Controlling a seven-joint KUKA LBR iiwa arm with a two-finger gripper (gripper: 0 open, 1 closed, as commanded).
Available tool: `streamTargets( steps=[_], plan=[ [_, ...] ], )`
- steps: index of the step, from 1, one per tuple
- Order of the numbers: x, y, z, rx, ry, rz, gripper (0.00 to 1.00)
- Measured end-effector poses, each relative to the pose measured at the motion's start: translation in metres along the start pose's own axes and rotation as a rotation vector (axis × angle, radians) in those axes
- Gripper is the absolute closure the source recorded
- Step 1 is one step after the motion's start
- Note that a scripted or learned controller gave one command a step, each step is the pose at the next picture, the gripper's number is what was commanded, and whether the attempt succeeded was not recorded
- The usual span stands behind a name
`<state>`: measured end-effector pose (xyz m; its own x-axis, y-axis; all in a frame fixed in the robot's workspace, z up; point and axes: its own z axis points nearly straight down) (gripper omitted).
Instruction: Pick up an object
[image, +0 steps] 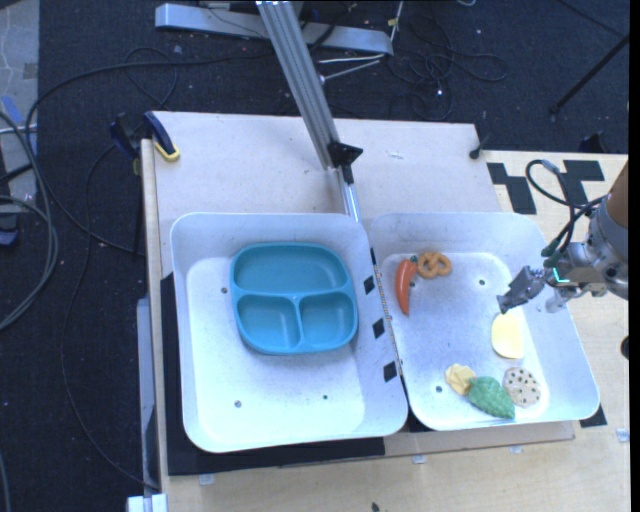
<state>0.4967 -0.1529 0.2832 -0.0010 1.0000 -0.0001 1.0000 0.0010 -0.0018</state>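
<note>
Your gripper (520, 291) hovers at the right bin's (560, 250) right side, just above the yellow slice (507, 337); I cannot tell its opening. Descend straight onto that slice. The wall sits close on the right; open floor lies left, toward the carrot (404, 285) and pretzel (434, 264)

Tray (295, 298) in left bin (200, 400) — 6 items in right bin (570, 350)

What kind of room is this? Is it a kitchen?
Probably a robot lab, not a kitchen: a robot arm reaches over two white bins, the food looks like toys, such as a pretzel, and cables trail across the floor.
</note>
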Motion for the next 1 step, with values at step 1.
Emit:
streamTargets(
  steps=[1],
  plan=[
    [0.0000, 0.0004, -0.0007, -0.002, 0.000, 0.000, 0.00]
  ],
)
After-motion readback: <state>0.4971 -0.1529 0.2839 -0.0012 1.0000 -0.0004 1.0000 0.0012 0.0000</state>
